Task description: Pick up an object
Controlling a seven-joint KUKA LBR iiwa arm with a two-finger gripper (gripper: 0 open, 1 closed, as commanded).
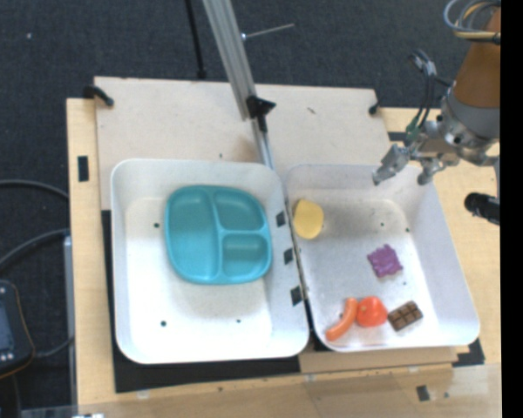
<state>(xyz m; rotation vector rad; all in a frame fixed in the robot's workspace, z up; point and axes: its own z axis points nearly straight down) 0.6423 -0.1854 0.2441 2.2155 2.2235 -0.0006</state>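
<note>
We see wooden bench (200,111) on dark carpet (87,24), two white bins (131,233); gripper (407,165) over right bin's far rim, released, grasping nothing.

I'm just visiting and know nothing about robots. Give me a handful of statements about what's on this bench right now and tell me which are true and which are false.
1. The teal divided plate lies in the left bin. True.
2. The purple piece sits in the same bin as the plate. False: it lies in the right bin.
3. The gripper holds the yellow piece. False: the gripper hovers near the right bin's far right corner, and the yellow piece lies apart from it by the bin's left wall.
4. The brown block lies just right of the orange piece. True.
5. The plate has five compartments. False: it has three.
</note>
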